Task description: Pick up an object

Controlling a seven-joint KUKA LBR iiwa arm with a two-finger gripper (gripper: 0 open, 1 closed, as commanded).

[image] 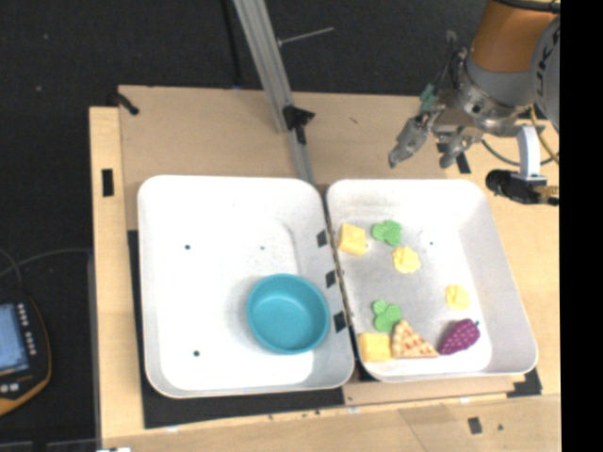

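Pincer (429, 151): hangs above the bench beyond the far rim of the right bin, toward its middle; its fingers are spread apart with nothing between them.
Arm (509, 45): grey with an orange band, comes in from the upper right corner, the wrist just above the pincer.
Right bin (490, 252): white, shallow, below and near the pincer; it carries the small toy foods.
Nearest objects: a yellow cheese block (353, 240) and a green leafy piece (386, 233) in the far left part of the right bin, with a pale yellow piece (406, 260) just beside them.
Middle: another yellow piece (457, 297) toward the right wall.
Near edge: a green piece (384, 315), a yellow block (374, 347), a pizza slice (411, 341) and purple grapes (459, 336), clustered close together.
Left bin (188, 224): white, touching the right bin along their shared side.
Blue bowl (287, 313): upright in the near right part of the left bin.
Bench (207, 130): tan board under both bins.
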